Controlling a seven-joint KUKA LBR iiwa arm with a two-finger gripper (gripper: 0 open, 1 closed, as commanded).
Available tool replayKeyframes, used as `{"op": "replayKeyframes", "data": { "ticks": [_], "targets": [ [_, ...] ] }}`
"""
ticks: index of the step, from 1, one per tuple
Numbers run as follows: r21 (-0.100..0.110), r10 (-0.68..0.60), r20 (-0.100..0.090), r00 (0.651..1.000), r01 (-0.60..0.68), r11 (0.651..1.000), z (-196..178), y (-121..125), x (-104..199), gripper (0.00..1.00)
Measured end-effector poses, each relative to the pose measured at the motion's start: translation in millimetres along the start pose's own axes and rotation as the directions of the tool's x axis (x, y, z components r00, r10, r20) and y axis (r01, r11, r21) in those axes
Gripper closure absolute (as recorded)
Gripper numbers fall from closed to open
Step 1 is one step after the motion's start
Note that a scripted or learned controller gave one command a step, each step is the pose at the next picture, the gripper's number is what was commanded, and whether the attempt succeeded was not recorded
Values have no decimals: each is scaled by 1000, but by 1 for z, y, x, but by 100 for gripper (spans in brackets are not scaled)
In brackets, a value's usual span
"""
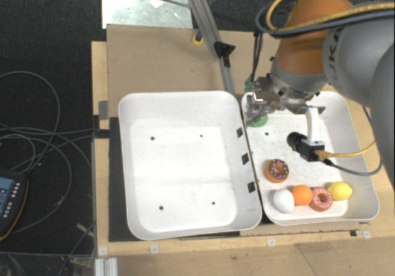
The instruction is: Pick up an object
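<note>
In the right bin (361, 145) lie a chocolate donut (277, 170), a white egg-shaped object (284, 200), an orange (302, 195), a pink donut (321, 198) and a yellow lemon (340, 191). A green object (257, 121) sits at the bin's far left corner. My gripper (255, 107) hangs right over the green object, at the end of the grey arm with its orange band (311, 21). The wrist hides most of the green object.
The left bin (185, 163) lies beside the right one, with black clips (244, 157) along their shared edge. A slanted metal pole (207, 21) rises behind the bins. Cables and a pendant (9, 197) lie on the floor at left.
</note>
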State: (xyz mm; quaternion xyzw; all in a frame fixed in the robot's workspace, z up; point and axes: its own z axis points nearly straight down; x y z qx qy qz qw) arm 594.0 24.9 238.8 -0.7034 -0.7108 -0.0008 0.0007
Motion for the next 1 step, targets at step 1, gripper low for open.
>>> {"op": "replayKeyframes", "data": {
  "ticks": [1],
  "targets": [
    [0,-1,0,1000,1,1000,10,-1,60,100]
  ]
}}
